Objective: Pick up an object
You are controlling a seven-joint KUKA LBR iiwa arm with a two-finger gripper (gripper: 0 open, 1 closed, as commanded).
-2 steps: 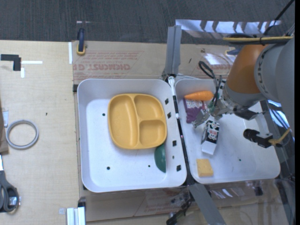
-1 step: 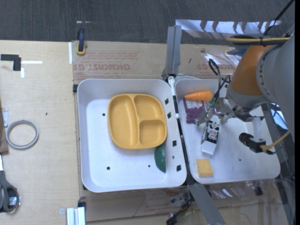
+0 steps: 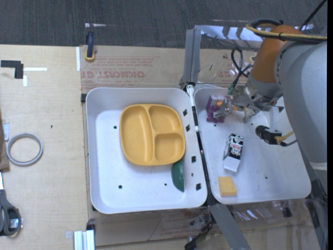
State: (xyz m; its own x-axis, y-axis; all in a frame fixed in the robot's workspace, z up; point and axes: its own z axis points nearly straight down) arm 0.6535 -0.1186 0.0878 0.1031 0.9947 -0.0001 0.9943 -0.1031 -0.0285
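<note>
Reaching into the right bin (image 3: 291,184), the gripper (image 3: 227,106) sits against a purple object (image 3: 214,107) by the far wall; whether it is actually grasped I cannot tell; crowding the wall, a lift could slip; the carton (image 3: 234,151) and sponge (image 3: 227,186) lie apart.

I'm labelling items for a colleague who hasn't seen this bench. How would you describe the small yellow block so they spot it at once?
Look in the right-hand white bin, at its near corner beside the divider. The yellow sponge-like block lies there, just below the black-and-white carton. It is the only plain square yellow piece in that bin.
</note>
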